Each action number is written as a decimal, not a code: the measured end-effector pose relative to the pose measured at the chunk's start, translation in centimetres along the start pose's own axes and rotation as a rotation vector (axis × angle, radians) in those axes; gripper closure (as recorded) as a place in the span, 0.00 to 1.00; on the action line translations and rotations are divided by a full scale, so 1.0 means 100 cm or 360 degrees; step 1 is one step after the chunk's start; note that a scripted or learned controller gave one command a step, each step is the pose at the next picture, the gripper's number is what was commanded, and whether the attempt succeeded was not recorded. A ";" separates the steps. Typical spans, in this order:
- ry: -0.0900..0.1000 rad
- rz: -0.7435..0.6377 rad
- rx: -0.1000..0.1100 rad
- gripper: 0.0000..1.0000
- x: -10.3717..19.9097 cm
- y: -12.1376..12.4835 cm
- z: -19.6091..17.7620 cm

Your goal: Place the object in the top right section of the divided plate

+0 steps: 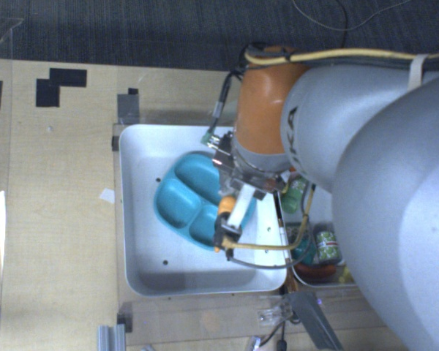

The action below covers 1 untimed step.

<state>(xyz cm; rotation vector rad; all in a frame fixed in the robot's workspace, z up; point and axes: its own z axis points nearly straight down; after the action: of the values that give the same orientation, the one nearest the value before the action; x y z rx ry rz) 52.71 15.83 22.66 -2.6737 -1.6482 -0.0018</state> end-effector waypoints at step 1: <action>0.0003 -0.0276 -0.0005 1.00 0.009 -0.008 -0.078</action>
<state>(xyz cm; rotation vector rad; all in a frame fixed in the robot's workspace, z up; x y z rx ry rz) 52.44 16.99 30.45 -2.5225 -1.8743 -0.0073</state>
